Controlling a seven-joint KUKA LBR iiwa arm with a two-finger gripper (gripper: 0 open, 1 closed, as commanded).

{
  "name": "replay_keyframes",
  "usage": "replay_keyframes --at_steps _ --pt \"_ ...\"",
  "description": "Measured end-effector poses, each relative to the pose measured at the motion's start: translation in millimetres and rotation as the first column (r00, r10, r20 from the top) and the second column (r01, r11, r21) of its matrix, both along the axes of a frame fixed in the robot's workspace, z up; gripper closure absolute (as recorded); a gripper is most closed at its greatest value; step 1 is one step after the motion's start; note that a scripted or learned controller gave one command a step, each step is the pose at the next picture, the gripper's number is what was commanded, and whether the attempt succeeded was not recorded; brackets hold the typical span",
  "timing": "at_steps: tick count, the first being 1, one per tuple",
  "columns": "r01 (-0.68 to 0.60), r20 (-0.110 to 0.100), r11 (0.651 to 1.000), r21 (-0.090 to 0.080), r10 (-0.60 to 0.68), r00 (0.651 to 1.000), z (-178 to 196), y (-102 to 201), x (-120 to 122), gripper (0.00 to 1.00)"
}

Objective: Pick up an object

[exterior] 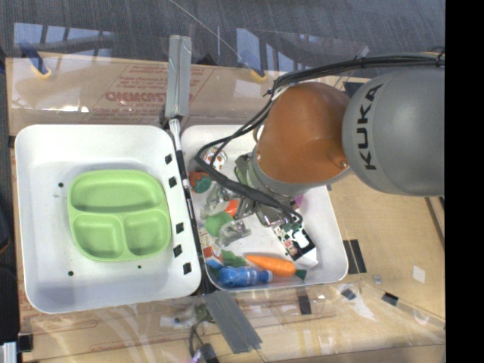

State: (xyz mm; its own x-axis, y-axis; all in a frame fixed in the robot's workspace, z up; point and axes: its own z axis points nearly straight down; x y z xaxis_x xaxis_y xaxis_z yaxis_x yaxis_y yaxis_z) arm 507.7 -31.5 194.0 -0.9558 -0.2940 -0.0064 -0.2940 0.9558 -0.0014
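Camera view. The arm [378, 138] reached in over the right bin [333, 240], its orange band [299, 134] covering most of the wrist. The gripper [240, 216] sat low among the clutter; whether it was open or closed could not be told, nor whether anything lay in it. Just below the gripper lay a toy carrot [271, 263] and a blue object [238, 277]; close beside it, on the outer side, a patterned card [295, 240]. Well apart, across the divider, the left bin [38, 203] held a green divided tray [119, 215]. The step appeared to be the descent onto a candidate; the next move called for a secure closure, then a straight lift. Items under the wrist were hidden.
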Motion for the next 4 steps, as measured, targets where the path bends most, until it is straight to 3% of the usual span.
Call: replay_keyframes --at_steps 1,2,3,4 --pt "0.149 -0.001 0.989 0.000 -0.149 0.989 62 30 85 1.00" --pt "-0.059 -0.001 0.998 -0.002 0.059 0.998 80 -26 150 1.00" --pt "0.197 -0.001 0.980 0.000 -0.197 0.980 93 -16 150 1.00" --pt "-0.201 -0.011 0.980 0.001 0.201 0.980 -10 -81 129 1.00"
